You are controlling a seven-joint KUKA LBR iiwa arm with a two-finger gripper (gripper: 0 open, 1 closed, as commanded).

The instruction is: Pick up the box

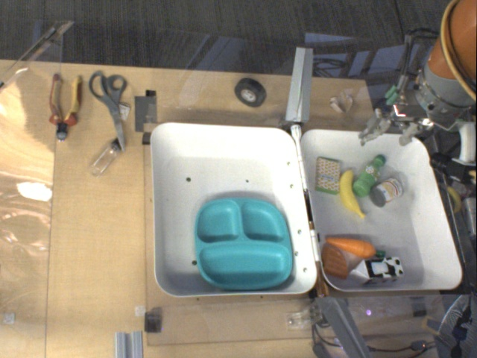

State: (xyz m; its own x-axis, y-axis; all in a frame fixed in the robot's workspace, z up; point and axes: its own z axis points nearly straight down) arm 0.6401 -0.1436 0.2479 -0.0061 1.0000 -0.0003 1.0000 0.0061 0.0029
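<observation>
A grey-and-orange robot arm's gripper (pixel 390 127) hovers over the far edge of the right bin (pixel 440 259), its fingers spread apart and holding nothing. The box (pixel 327 174), small and patterned, lies flat near that bin's left wall, just beside a banana (pixel 350 193). A green bottle (pixel 369 177), can (pixel 385 191) and carrot (pixel 350 246) lie nearby. A teal tray (pixel 243 242) sits in the left bin (pixel 171 200).

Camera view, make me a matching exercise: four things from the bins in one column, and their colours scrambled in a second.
Things:
1. divided tray
2. banana
3. bottle
4. carrot

Colours:
A. green
B. orange
C. teal
D. yellow

Pairs: 1-C, 2-D, 3-A, 4-B
</observation>
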